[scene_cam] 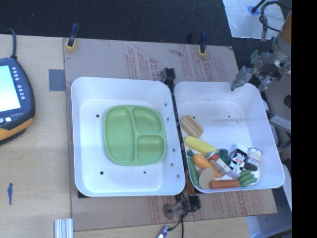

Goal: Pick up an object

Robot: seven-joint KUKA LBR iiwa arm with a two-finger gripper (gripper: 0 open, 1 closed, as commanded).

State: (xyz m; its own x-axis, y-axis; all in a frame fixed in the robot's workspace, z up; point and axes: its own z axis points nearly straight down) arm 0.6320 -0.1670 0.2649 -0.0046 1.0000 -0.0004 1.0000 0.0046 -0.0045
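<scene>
Toys (220, 162) lay heaped in the right bin's (257, 108) near corner, touching and overlapping. The tool (250, 76) hung above that bin's far right corner, holding nothing; how wide it stood could not be told. A descent there risked snagging two pieces or slipping off.

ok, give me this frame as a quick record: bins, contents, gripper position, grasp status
left bin: shallow white bin holding a green three-compartment plastic tray
right bin: shallow white bin, toy food heaped in its near corner
contents seen: tan bread roll, yellow corn cob, orange carrot, red sausage, small black-and-white carton
gripper: two-finger gripper above the right bin's far right corner
grasp status: nothing visible between the fingers
bench extras: teach pendant at left edge
</scene>
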